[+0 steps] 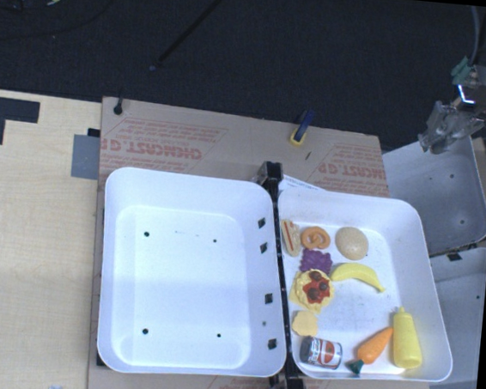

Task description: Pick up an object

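Observation:
The right bin (413,220) holds several toy foods. A hot dog (289,236), a donut (315,237) and a tan bread roll (352,241) lie along its far side. Purple grapes (315,261), a banana (358,275) and a small pizza (313,288) sit mid-bin. Near the front are a pale yellow piece (305,323), a can on its side (321,352), a carrot (373,344) and a yellow bottle (406,338). My gripper (445,133) hangs high at the upper right, well beyond the bin's far right corner and away from every object.
The left bin (119,219) adjoins the right one along a black hinge strip (274,270). Both rest on a cardboard sheet (196,146) with a blue-and-yellow clip (301,128) at its far edge. A grey metal plate (438,188) lies under the arm.

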You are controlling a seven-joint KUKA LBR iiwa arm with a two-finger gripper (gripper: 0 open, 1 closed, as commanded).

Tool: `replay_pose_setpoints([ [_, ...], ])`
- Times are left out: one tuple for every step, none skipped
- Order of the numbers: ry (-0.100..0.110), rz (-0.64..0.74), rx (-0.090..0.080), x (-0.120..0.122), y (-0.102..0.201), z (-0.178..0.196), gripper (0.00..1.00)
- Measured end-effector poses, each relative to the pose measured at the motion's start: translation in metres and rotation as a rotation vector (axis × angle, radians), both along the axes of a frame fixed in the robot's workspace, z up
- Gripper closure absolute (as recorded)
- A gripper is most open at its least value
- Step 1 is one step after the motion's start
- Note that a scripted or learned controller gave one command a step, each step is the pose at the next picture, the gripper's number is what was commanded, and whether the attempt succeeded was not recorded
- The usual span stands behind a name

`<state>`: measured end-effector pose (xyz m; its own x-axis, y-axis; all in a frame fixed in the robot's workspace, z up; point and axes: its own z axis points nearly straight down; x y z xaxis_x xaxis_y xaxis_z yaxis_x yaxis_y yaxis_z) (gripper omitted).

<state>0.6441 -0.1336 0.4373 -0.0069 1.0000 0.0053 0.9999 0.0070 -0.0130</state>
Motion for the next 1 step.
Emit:
replay_pose_setpoints([
  [-0.021,-0.003,-0.008,-0.0002,-0.0122,0.1071,1.0],
])
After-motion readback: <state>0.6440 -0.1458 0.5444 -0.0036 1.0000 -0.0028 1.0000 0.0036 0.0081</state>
